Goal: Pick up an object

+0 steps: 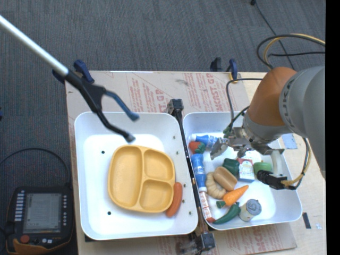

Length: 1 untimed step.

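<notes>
Toy food is lying crowded in the right bin: a carrot, a bread roll, a green pepper, a tube. The gripper is hovering over the bin's upper middle, jaws apart, holding nothing. A yellow divided plate and sausage are sitting in the left bin.

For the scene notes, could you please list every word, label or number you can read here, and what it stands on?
Red printing on the cardboard sheet under the bins: upside down and blurred, not readable.
Label on the blue-and-white tube in the right bin: too small to read.
Small white carton in the right bin: print too small to read.
Screen of the handheld controller on the floor: blurred, nothing legible.
</notes>
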Each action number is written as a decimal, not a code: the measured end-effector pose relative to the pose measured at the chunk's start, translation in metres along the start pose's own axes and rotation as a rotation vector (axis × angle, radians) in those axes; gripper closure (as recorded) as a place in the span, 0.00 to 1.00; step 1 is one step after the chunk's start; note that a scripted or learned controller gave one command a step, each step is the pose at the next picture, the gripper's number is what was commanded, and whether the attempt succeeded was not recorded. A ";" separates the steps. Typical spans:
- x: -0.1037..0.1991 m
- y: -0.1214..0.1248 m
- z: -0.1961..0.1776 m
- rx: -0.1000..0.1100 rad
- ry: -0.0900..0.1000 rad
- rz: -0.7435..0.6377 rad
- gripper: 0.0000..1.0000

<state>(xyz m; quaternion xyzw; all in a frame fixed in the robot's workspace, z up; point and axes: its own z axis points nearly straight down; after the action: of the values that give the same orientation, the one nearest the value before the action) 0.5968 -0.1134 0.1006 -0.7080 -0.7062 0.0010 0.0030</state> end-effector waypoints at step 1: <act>0.023 -0.038 0.014 -0.003 -0.002 -0.001 0.00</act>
<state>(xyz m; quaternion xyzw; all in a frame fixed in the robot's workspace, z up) 0.5583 -0.0904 0.0869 -0.7078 -0.7064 0.0009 0.0012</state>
